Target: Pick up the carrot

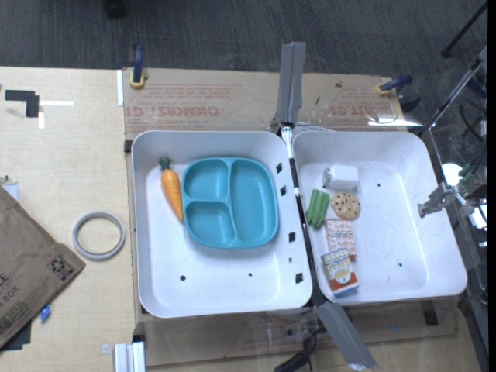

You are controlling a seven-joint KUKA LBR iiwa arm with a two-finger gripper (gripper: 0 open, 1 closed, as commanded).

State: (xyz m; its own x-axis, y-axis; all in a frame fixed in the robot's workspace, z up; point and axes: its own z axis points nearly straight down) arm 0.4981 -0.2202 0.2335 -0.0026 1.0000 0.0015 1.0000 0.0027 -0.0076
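Carrot (171, 189) lies in the left bin (155, 285), just beside the blue divided plate (232, 201). I fear my approach could bump the plate rim and push the carrot away, spoiling the grasp.

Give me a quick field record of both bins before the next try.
target: carrot, lying in the left bin, beside the plate's left edge
left bin also: blue divided plate
right bin: white block, cookie, green piece, small carton
on bench: tape roll
carrot state: not picked up yet
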